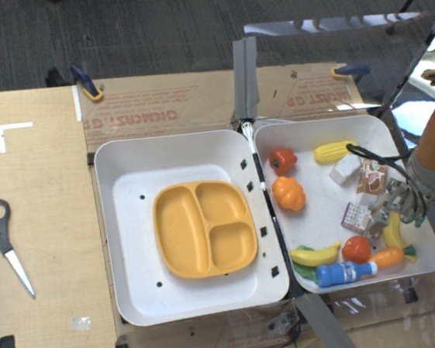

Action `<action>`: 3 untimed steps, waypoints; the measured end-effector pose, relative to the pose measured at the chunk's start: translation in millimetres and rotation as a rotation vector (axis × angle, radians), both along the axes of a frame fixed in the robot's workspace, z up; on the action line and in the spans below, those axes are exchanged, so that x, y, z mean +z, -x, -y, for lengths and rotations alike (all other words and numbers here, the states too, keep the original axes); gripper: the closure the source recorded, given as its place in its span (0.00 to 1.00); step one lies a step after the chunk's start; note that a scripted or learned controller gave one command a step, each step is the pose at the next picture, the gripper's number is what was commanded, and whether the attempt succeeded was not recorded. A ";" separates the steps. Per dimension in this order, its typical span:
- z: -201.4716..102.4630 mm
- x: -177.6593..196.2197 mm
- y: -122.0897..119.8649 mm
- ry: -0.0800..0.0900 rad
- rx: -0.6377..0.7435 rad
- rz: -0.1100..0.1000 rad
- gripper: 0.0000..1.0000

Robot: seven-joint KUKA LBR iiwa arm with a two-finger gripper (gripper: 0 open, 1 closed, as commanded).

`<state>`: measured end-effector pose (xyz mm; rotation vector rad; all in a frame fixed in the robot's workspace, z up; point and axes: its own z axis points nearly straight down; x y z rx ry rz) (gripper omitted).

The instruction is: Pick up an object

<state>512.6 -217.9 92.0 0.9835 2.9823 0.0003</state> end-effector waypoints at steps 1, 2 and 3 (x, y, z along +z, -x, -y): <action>-79.4 0.7 -37.1 0.000 -0.297 -0.001 1.00; -98.5 127.4 -66.0 0.002 -0.499 -0.002 1.00; -100.9 -0.5 -78.9 0.001 -0.598 -0.001 1.00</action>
